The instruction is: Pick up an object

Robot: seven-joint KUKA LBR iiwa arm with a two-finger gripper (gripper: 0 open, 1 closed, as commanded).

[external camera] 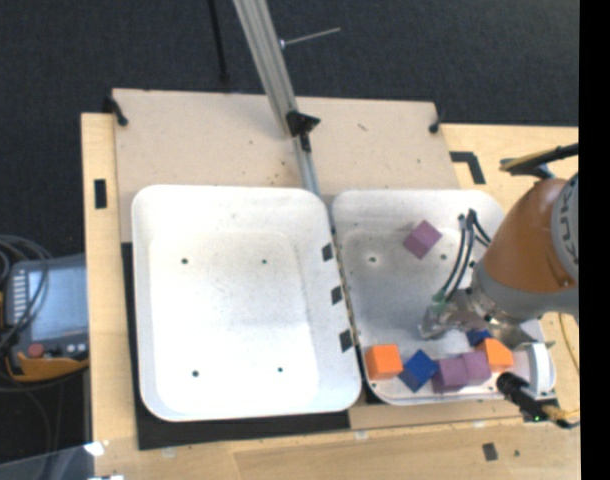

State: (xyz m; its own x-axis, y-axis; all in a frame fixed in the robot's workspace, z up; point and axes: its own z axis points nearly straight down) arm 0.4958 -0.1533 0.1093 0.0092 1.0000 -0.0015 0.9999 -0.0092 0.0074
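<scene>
The right bin [385, 218] holds several small blocks. A purple block [422, 239] lies alone near its back. Along the front edge sit an orange block [384, 360], a blue block [419, 369], two purple blocks [462, 370] side by side and another orange block [498, 353]. A small blue piece [476, 337] shows just under the wrist. My gripper [440, 320] hangs low over the bin floor, left of the front-right cluster and above the blue block. The wrist hides most of it.
The left bin [235, 298] stands beside the right one, with a dividing wall between them. A slanted aluminium pole [270, 58] rises behind the bins. A teach pendant [40, 313] and cables lie off the bench at the left.
</scene>
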